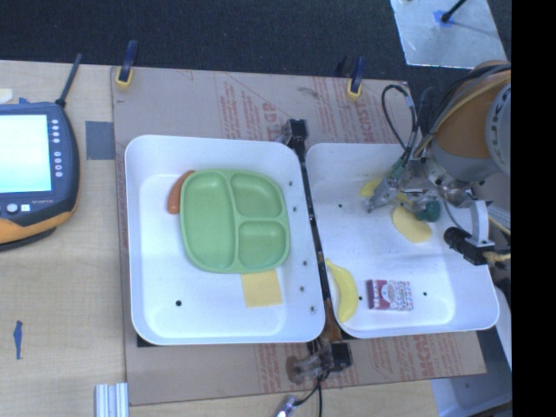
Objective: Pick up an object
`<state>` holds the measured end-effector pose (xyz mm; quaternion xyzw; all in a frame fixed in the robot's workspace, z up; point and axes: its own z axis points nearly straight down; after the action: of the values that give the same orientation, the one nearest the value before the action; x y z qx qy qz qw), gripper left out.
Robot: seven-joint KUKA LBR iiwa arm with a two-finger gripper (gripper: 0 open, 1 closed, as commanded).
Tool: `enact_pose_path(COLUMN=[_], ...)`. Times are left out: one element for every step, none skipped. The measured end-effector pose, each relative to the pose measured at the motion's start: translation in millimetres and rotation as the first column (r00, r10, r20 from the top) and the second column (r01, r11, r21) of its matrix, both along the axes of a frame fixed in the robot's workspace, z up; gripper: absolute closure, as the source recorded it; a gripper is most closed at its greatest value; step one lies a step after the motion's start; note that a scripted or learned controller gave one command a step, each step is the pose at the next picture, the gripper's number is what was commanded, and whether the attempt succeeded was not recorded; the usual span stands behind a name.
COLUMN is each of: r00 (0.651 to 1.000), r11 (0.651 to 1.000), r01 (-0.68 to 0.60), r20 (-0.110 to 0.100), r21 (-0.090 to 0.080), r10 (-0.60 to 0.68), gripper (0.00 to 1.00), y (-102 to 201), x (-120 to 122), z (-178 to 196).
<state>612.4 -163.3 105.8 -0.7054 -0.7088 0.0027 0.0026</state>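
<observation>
The gripper (384,196) is low in the upper part of the right bin (347,168), reaching in from the right, its metal fingers pointing left and down toward the bin floor; whether they are spread or closed cannot be made out from this angle, and nothing can be seen caught between them. Just beside the fingers sits a small yellow piece (371,187), partly hidden by them, and a little to the right, under the wrist, lies a pale yellow rounded object (411,225); either looks like the likely target, though which one cannot be told. As a judgement, the pick is at the reach-and-grasp stage: the arm is down among the objects, but no object is shown lifted, so closing, securing and raising remain. Further out in the same bin, a banana (344,291) lies along the left wall near the bottom, and a small red and white packet (388,294) lies flat just to its right. The left bin (139,233) holds a green divided tray (234,221), with an orange-red object (175,192) poking out from under its upper-left edge and a flat yellow square (261,288) just below it.
</observation>
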Motion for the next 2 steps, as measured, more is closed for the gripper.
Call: enact_pose_path(r00=[1.0, 1.0], r11=[1.0, 1.0], r01=[0.001, 0.002], r20=[0.002, 0.005], r21=[0.001, 0.001], r10=[-0.001, -0.002], gripper=[0.0, 0.0], y=[-33.8, -48.8], x=[43.3, 3.2], z=[-14.1, 18.1])
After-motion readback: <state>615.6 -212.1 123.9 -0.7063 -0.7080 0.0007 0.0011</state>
